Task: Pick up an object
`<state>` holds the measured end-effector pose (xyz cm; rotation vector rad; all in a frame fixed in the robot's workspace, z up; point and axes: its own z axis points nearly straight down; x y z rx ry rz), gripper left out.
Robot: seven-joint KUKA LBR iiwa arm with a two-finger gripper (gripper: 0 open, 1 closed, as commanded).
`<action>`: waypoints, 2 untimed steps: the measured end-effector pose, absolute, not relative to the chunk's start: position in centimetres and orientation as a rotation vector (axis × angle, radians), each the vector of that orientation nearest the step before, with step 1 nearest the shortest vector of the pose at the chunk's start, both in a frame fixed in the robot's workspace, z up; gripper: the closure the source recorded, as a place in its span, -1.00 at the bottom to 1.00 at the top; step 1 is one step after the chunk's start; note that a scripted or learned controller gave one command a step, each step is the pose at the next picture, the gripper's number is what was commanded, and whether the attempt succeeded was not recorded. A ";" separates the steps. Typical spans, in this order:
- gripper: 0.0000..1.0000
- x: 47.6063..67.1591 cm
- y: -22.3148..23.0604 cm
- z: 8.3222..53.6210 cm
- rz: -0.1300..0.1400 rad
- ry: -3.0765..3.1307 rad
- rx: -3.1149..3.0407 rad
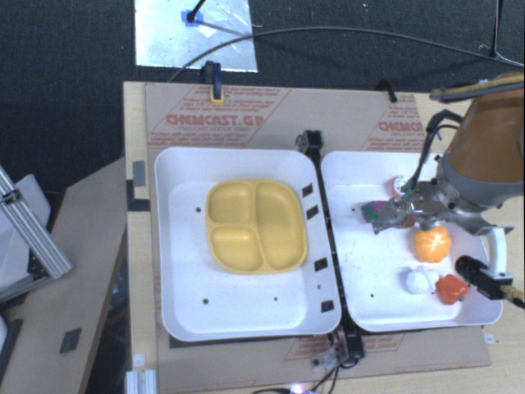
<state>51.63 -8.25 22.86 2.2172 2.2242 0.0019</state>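
- Gripper (392,213) low in the right bin (361,302), right of frame; its grip cannot be told.
- Green-purple toy (376,213) at its tip.
- Orange (432,244), white ball (417,282), red piece (450,288) lower right.
- Yellow plate (254,225) in the left bin (189,302).

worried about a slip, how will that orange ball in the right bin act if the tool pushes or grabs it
The orange ball looks round, so a push would likely send it rolling across the right bin's flat floor. Its shiny highlight suggests a smooth skin that could slip from a pinch. It probably holds its shape.
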 end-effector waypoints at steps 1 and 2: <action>-1.00 51.7 -8.4 16.6 -0.004 2.225 2.222; -1.00 52.6 -8.4 10.9 -0.002 2.225 2.223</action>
